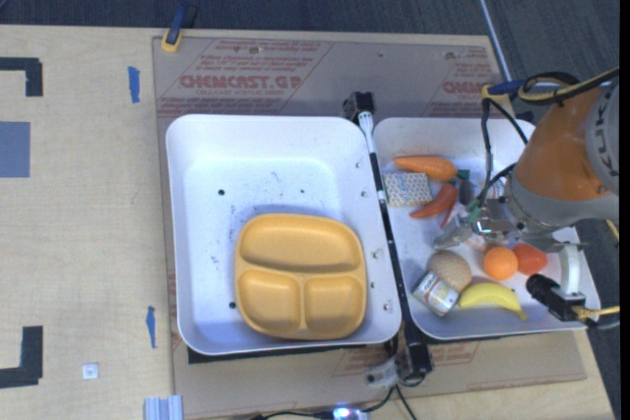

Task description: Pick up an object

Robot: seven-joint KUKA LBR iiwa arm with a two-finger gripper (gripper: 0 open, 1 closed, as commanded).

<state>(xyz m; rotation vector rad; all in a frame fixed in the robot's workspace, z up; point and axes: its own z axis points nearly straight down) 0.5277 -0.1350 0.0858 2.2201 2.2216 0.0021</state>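
Left bin [197, 211]: white, faint dark specks on its floor. Tray [300, 272] at its 5 o'clock: mustard yellow, plain.

Right bin [413, 138]: white. Carrot [425, 166] at 12 o'clock: orange. Pepper [437, 203] below it: red-orange. Packet [408, 189] at 10 o'clock: pale, fine checked print. Orange [500, 263] at centre: bright orange. Banana [491, 297] at 6 o'clock: yellow. Can [435, 293] at 7 o'clock: silver with dark label.

Arm [566, 162]: grey with orange band.

Board [256, 74] under bins: tan with red lettering.
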